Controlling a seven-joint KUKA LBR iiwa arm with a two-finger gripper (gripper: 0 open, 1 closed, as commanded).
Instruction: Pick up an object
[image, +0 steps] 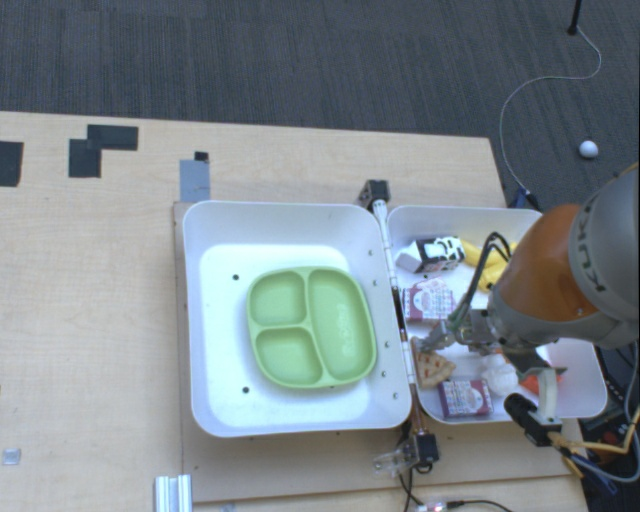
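Objects to pick up all lie in the right bin (598, 400), so the arm (545, 285) reaches over that one. Nearest is a pink packet (465, 398), lying flat. Just past it sits a brown piece (432, 368). The gripper (468, 335) hangs low over these, close to the brown piece, maybe going for it. I cannot tell if the gripper is open or closed, and nothing shows held in it. Farther on lie another pink pack (432, 300) and a black-and-white toy (438, 252). To the left, the left bin (215, 300) holds a green plate (311, 327).
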